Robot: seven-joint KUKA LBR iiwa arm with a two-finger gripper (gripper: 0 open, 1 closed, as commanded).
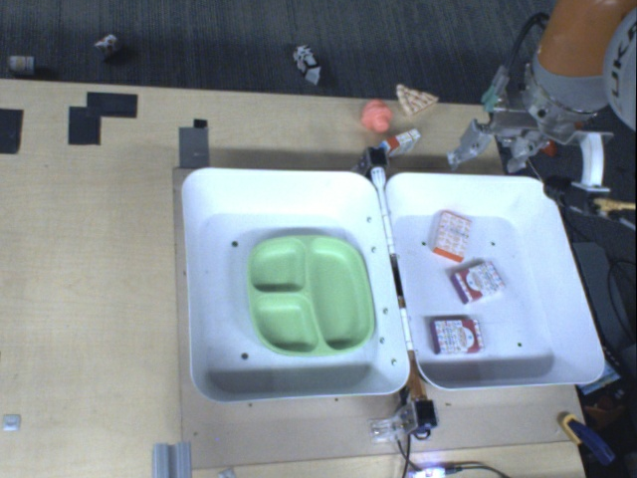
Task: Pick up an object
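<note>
My claw: my two-finger gripper (498, 152) hangs at the far right, above the back rim of the right bin, fingers spread apart with nothing between them.
My arm: grey, with the orange band (589, 18) at the upper right corner.
Right bin: shallow white plastic bin (567, 297) holding three small flat packets, all well clear of my claw.
Orange packet: small orange-and-white printed packet (451, 235), nearest the back of the bin, tilted; the print is too small to read.
Middle packet: dark red packet with a white panel (479, 281), just in front of the orange one, also skewed.
Front packet: second dark red packet with a white printed face (456, 335), near the front wall; no brand legible.
Left bin: shallow white plastic bin (209, 267) touching the right one along the middle seam.
Tray: pale green plastic tray with three compartments (309, 294), flat in the middle of the left bin.
Behind the bins: pink round ball (376, 117), triangular pizza-slice toy (415, 100), and a small red-and-white tube (403, 142) on the bench.
</note>
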